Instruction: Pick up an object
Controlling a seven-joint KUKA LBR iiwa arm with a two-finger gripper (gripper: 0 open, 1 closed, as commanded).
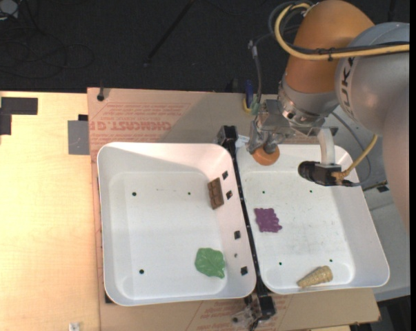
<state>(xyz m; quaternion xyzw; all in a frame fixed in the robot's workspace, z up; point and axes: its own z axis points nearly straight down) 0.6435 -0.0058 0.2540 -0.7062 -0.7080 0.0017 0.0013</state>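
The jaws (265, 143) hang over the far left corner of the right bin (373, 254), closed on a small orange object (265, 156) just beneath them, apparently lifted above the floor, while the purple piece (268, 220) and cone (315, 276) lie untouched below.
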